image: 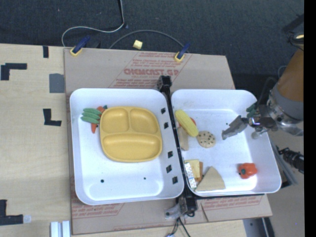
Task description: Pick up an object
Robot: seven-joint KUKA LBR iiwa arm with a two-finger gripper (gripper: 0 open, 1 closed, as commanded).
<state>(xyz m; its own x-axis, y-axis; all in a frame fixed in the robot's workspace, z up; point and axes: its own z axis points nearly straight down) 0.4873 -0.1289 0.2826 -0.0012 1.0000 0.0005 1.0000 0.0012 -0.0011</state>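
Nearest the camera, at 6 o'clock in the right bin (224,98): a tan sandwich wedge (211,179) lies against the front wall, with a foil-edged cracker stack (192,172) touching its left side by the divider. At 4 o'clock in that bin sits a small red tomato-like piece (247,170), well apart from the wedge, near the right wall. Toward the bin's centre-left, a chocolate-chip cookie (206,139) lies flat; just at its 10 o'clock is a yellow corn cob (186,122), angled, with a pale piece under it by the divider. The gripper (232,130) hangs over the right bin at about 3 o'clock, reaching in from the right wall and pointing toward the cookie, near it but apart; nothing is visible between the fingers; cannot tell whether they are spread or closed from this angle. Left bin (79,147): a yellow divided plate (131,134) sits centre-back, with a green bean bundle (91,114) and an orange carrot bit (95,127) at its 9 to 10 o'clock, touching the plate rim. Farther back at 12 o'clock: cardboard sheet (148,70) under both bins, two blue-yellow clamps (79,47) on its far edge, and a cable (118,9) on dark carpet.
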